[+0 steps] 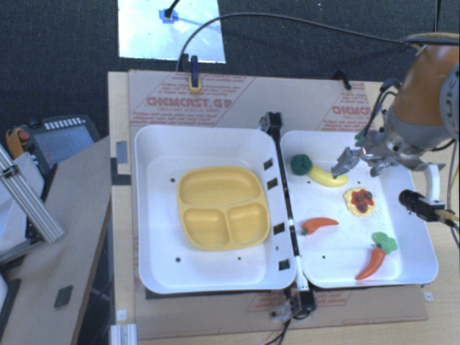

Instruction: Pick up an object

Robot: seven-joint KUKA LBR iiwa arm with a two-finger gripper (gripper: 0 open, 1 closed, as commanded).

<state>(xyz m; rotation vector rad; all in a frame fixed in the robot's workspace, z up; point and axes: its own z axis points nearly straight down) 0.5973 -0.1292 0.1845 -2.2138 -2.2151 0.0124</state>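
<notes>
Nearest the camera, the right bin (420,264) holds a toy carrot (371,263) with a green top at its front right. Behind it and to the left lies a red chili pepper (318,225). Further back, near the bin's centre, rests a small toy pizza (359,200) with red and dark toppings.

The left bin (154,192) carries a yellow three-compartment tray (221,207) at its centre.

Toward the rear of the right bin lies a yellow banana (327,177), with a green leafy vegetable (301,164) just beside its left end.

The tool (346,162) hangs at the banana's right end, low over the bin's rear half. Whether a finger (343,163) touches the banana cannot be told. No object is seen between the fingers. Jaw opening cannot be determined from this view. The pizza lies just in front of the tool; the carrot and pepper lie well apart from it.

The bench (237,95) extends behind both bins.
</notes>
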